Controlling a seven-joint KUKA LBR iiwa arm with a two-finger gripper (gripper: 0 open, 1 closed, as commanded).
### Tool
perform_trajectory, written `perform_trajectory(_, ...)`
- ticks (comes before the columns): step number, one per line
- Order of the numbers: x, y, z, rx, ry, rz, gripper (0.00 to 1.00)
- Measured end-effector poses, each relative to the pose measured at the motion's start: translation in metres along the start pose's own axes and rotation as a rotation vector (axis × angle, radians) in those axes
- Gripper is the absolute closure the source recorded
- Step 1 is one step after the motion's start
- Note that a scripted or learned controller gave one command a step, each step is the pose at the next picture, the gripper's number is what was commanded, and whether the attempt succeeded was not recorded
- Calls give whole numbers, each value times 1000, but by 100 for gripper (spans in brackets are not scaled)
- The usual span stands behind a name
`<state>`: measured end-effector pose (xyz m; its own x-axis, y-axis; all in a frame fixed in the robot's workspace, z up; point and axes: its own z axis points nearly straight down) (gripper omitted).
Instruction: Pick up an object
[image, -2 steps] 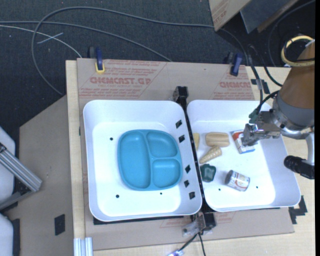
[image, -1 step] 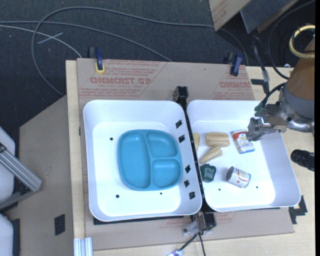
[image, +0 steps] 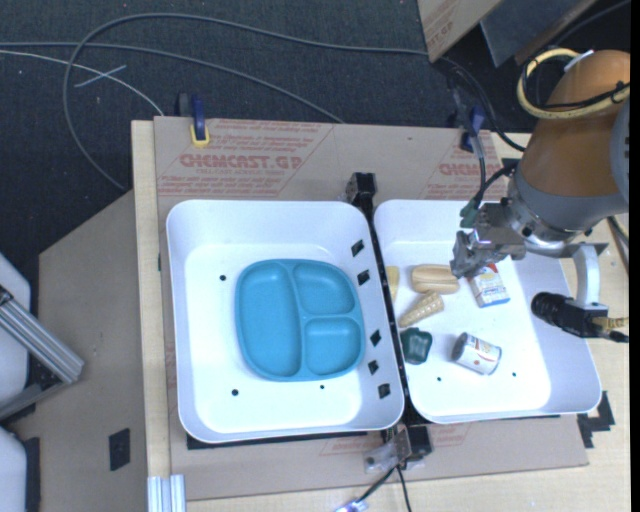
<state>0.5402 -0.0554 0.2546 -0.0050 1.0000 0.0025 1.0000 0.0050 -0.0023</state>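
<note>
Far left of the claw (image: 470, 262), a blue divided plate (image: 299, 318) lies in the left bin (image: 190, 300). The board (image: 300, 150) behind reads "CHEMCAST GP". Just left of the claw lies a tan roll (image: 434, 278), untouched; below-left, a cone (image: 420, 310), a green piece (image: 416, 346) and a small can (image: 476, 354). Whether the claw is open or closed I cannot tell; nothing looks lifted yet. A printed carton (image: 490, 290) lies just beside it, its label unreadable.

Divided plate (image: 298, 318) in left bin (image: 190, 250); right bin (image: 560, 385) holds bread roll (image: 434, 278), cone (image: 420, 310), can (image: 476, 353), carton (image: 489, 289).
</note>
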Motion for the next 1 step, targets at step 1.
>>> perform_trajectory(1, 61, 15, 9, -3, 0, -2, 100)
